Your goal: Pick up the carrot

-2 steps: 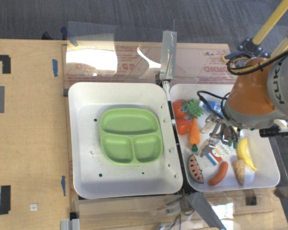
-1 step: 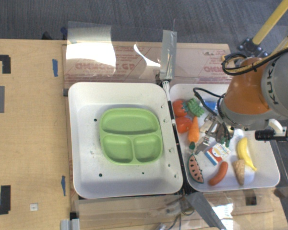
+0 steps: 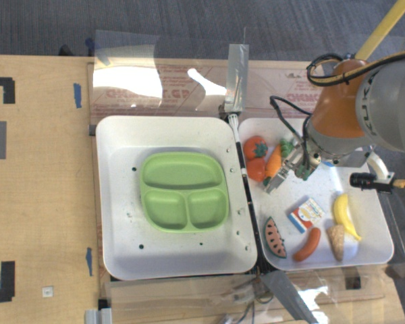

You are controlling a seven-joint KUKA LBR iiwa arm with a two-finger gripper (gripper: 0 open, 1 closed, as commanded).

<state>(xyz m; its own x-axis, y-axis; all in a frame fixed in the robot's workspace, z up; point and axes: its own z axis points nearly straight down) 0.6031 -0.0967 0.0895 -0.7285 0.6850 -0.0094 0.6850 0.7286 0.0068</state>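
1. We find the carrot (image 3: 274, 160) in the right bin (image 3: 381, 245), up in its 10 o'clock corner, lying at a slant with its green top pointing toward 1 o'clock
2. Two tomatoes flank it: one tomato (image 3: 255, 146) sits at the carrot's 10 o'clock, the other tomato (image 3: 256, 170) at its 8 o'clock, both just beside it or touching
3. The gripper (image 3: 278, 178) is down low at the carrot's 5 o'clock end, right against it, the arm reaching in from 3 o'clock
4. We cannot tell whether its jaws are wide, narrow, or closed on anything; the metal parts blur together at this angle, and we see no carrot clearly between them
5. Our judgement: the approach looks done, since the tool is at the carrot, but the grasp is unconfirmed and the lift is left to do, as the carrot appears to rest on the bin floor
6. The crowding tomatoes could be nudged or caught in a closing grip, so we would count that as the main risk
7. Elsewhere in the right bin lie a watermelon slice (image 3: 276, 238) at 7 o'clock, a sausage (image 3: 307, 244) at 6, a small carton (image 3: 306, 214) near the middle, and a banana (image 3: 345, 215) at 4
8. The left bin (image 3: 115, 181) holds a green divided plate (image 3: 185, 190), well apart from the work
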